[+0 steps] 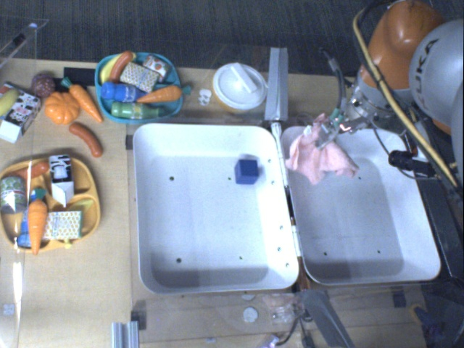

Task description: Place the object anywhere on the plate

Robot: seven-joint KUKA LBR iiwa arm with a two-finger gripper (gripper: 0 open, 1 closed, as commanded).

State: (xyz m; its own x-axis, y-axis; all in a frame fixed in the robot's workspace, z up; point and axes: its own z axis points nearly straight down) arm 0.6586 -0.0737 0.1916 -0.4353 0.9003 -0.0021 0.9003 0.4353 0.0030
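The gripper [328, 131] is clamped on a pink cloth [319, 158] hanging over the right bin's [377, 267] back left corner, so it should lift high enough to clear the bin wall before seeking the plate.

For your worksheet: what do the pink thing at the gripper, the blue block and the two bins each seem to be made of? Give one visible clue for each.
Pink thing: probably soft cloth, matte; it hangs in folds from the gripper.
Blue block: likely plastic or foam; flat faces, even colour, too small to be sure.
Bins: seemingly moulded white plastic, smooth, with rounded corners.
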